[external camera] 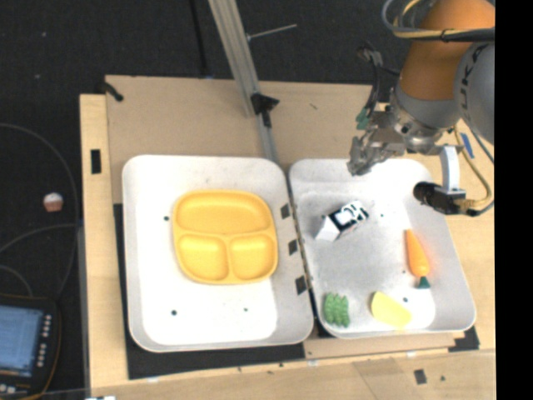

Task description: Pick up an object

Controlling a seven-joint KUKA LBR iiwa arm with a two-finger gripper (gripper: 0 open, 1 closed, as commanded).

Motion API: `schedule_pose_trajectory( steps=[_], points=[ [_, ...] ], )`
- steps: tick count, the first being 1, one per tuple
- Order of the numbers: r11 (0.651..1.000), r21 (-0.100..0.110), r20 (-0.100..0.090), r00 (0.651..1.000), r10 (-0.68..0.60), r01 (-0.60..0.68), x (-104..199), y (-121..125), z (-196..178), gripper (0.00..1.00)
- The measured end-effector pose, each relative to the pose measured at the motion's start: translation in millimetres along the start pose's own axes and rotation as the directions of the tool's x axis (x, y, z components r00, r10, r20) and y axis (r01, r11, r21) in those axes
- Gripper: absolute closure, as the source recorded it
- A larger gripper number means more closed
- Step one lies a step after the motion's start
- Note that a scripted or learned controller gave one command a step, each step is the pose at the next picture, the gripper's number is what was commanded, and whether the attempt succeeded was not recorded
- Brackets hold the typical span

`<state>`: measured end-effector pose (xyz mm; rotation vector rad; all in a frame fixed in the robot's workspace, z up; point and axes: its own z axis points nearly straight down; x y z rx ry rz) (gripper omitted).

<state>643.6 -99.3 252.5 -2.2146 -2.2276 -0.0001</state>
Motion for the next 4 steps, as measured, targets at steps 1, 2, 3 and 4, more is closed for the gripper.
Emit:
schedule_pose_trajectory(
  steps=[1, 2, 3, 4],
  points=[
    [1.000, -0.001, -0.001, 1.000, -0.001, 0.001, 43, -19, -8, 1.00],
    [1.000, -0.001, -0.002, 1.000, -0.002, 0.002, 92, -43, -15, 1.00],
    [1.000, 0.001, 0.000, 1.000, 0.000, 0.000, 129, -69, -3, 1.00],
    [1.000, 0.000, -0.002, 1.000, -0.003, 0.003, 183, -96, -6, 1.00]
  ],
)
